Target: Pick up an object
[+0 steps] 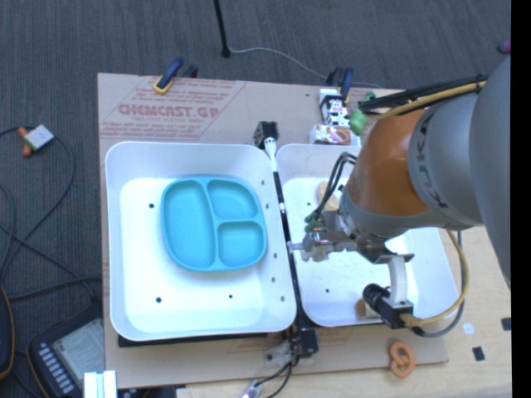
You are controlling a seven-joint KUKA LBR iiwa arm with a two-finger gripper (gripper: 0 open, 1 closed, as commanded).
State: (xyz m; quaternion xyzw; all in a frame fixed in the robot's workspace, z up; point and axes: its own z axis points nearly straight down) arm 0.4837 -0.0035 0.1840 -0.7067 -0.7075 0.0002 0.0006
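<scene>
Here is the grey arm with its orange band (390,168), reaching in from the right of the frame and hanging over the right-hand shallow white bin (431,293). The gripper (319,243) sits low in the centre of the frame, just right of the divide between the two bins, over the left part of that right bin's floor. Whether it is wide or narrow, I cannot tell; the wrist hardware hides it from this angle, and nothing is seen held in it.

Over in the left-hand shallow white bin (133,164), a light blue plastic divided plate with three compartments (213,223) lies flat near the middle, left of the gripper and apart from it, across the bin walls.

In the right bin, a pale tan object (329,192) peeks out just above the gripper, partly hidden by the arm; its shape is unclear. A small tan piece (362,308) lies at the lower edge of that bin, below and right of the gripper.

Both bins rest on a brown cardboard-covered counter (166,110). An orange ring-shaped item (402,358) lies on the counter at lower right.
</scene>
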